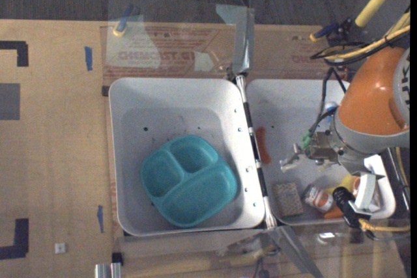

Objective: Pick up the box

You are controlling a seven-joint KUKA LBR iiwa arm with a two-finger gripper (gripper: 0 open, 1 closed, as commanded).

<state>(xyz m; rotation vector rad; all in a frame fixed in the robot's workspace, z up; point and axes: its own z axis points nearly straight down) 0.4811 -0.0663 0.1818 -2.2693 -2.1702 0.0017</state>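
Bench [52,159], two white bins [130,107]

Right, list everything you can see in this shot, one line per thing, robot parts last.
left bin: 1, white, left of the pair
right bin: 1, white, right of the pair
divided plate: 1, teal, lower middle of the left bin
stick-shaped item: 1, orange-red, right bin by the dividing wall
textured pad: 1, grey-brown, right bin near the front wall
small box: 1, white and red, right bin, right of the pad
arm: 1, grey with orange band, over the right bin
gripper: 1, metal, above the right bin floor
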